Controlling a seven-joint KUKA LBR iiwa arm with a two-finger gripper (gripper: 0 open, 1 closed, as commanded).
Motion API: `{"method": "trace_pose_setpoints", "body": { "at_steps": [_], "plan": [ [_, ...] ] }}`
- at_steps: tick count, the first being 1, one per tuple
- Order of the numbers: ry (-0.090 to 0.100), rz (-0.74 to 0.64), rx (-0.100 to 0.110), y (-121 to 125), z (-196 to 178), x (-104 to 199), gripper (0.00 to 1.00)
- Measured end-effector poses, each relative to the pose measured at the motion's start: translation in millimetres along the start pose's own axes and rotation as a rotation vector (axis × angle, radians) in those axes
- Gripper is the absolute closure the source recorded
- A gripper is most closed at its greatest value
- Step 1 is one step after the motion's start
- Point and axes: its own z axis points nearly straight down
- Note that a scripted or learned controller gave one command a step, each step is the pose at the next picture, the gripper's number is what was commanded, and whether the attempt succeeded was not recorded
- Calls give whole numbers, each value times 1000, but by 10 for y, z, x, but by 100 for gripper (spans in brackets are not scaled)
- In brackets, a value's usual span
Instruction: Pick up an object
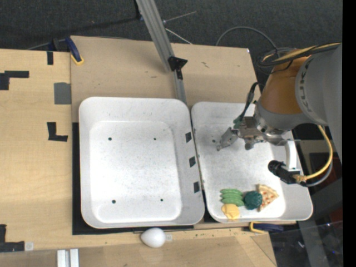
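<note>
Near the right bin's [214,115] near edge lie small toy foods [245,198], probably light and rigid; grasp one across its narrow width. Gripper [225,142] hovers farther, slightly parted, empty.

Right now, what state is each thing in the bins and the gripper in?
Gripper: over the right bin, holding nothing visible.
Green toy: lying in the right bin's near corner.
Yellow toy: lying beside the green toy.
Teal ball: resting against the pizza slice.
Pizza slice: lying flat.
Right bin: level.
</note>
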Motion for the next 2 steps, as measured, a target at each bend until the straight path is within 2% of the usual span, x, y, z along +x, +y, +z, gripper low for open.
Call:
{"method": "trace_pose_setpoints", "body": {
  "at_steps": [1,2],
  "plan": [
    [-2,0,-5,-2,526,4,0],
    [0,-1,-5,0,407,12,100]
  ]
}}
